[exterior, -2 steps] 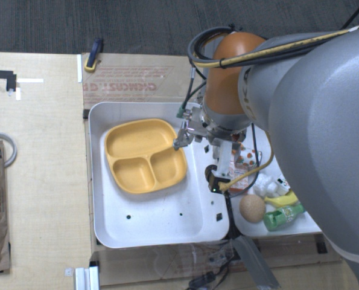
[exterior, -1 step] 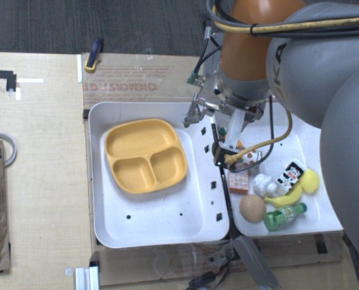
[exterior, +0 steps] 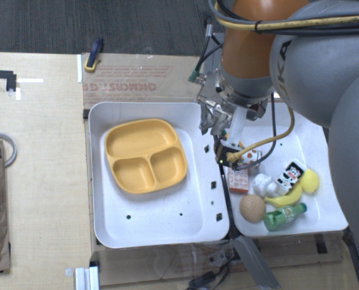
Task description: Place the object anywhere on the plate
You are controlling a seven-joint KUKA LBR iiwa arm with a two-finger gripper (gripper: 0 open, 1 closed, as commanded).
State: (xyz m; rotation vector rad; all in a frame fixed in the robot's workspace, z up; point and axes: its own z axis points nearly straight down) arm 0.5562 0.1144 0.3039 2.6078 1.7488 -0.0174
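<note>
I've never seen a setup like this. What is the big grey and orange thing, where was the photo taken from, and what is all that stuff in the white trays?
The big grey and orange shape is a robot arm, reaching in from the right. The photo comes from one camera fixed above the bench, looking down at a slant. At the arm's tip is its claw, hanging over the seam between two shallow white bins. The left bin holds a yellow divided plate. The right bin holds small items: a banana, a green bottle, a tan ball and a small red box. I cannot tell whether the claw grips anything.
</note>
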